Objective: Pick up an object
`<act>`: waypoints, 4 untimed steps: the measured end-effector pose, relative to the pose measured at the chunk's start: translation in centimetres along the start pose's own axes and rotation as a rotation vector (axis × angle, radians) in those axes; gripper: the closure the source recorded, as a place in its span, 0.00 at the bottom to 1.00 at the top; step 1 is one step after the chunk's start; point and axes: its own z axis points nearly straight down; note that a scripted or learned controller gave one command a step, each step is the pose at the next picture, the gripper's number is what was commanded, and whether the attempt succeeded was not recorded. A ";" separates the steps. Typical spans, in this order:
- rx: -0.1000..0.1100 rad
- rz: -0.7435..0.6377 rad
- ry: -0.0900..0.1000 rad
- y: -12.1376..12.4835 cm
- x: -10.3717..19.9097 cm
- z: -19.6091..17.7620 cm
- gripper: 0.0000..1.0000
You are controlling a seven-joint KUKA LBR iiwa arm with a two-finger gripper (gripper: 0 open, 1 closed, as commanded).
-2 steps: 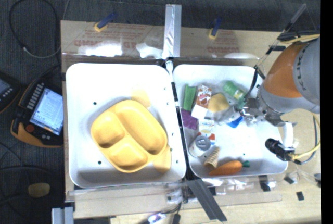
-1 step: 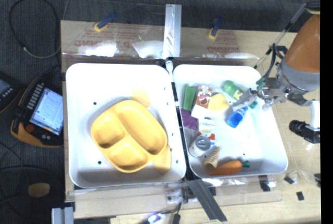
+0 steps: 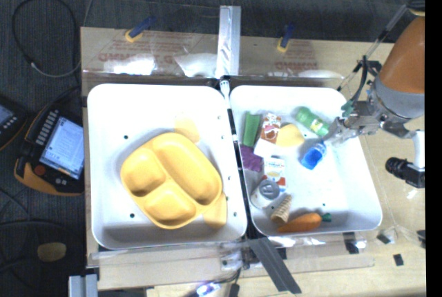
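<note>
at the right edge of the frame the grey arm [image 3: 404, 74] with its orange band reaches over the right bin [image 3: 359, 185], and the pincer [image 3: 343, 124] sits low near that bin's upper right corner; whether it is spread or pressed together cannot be told from this slant. just left of and below it lies a blue bottle [image 3: 312, 155], close to the tip but not seen between the fingers. further left, near the bin's top, rest a green bottle [image 3: 311, 121], a yellow piece [image 3: 290, 136] and a green block [image 3: 251, 128]. a white carton [image 3: 274, 166] and a purple item [image 3: 251, 160] lie mid-bin, a silver can [image 3: 268, 189] below them, and an orange carrot [image 3: 300, 222] lies along the lower wall. toward the left of the frame, the left bin [image 3: 110, 116] holds a yellow divided tray [image 3: 170, 178]. both bins sit on the worktop [image 3: 311, 54].
</note>
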 end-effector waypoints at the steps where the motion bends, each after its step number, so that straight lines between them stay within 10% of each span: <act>1: -0.005 -0.232 0.003 0.6 5.9 6.0 1.00; 3: -0.023 -0.327 -0.002 5.7 2.5 12.1 1.00; 4: -0.005 -0.189 0.000 7.3 9.0 3.1 1.00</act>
